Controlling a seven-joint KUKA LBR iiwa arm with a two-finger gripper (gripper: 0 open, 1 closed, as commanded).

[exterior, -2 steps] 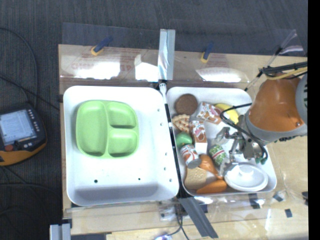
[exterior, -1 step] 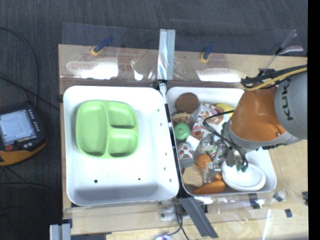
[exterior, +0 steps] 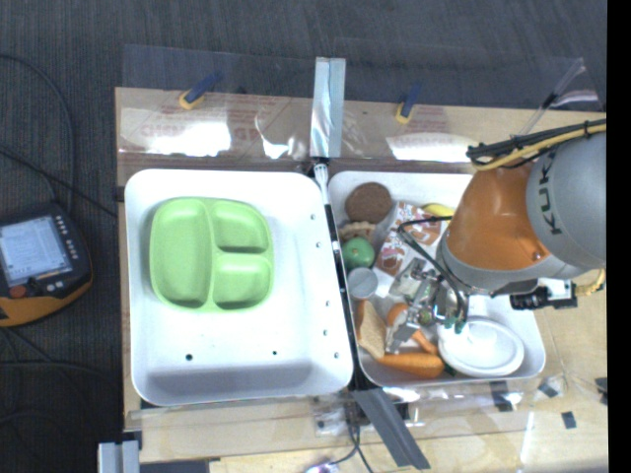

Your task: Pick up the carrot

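Note:
The carrot (exterior: 412,366) is an orange stick lying along the near wall of the right bin (exterior: 532,368), just left of a white plate. My gripper (exterior: 405,327) hangs over the clutter in the middle of that bin, right above the carrot's far side and pointing down towards it. The metal tool hides part of the items beneath it. Small orange bits (exterior: 394,314) show on either side of the tool; I cannot tell whether they belong to a second carrot. Nothing can be seen held.
A green divided plate (exterior: 209,252) lies in the left bin (exterior: 237,372). The right bin also holds a white plate (exterior: 481,348), a brown round item (exterior: 369,202), a green ball (exterior: 358,252), a grey cup (exterior: 362,282), a banana (exterior: 439,210) and a printed packet (exterior: 402,246).

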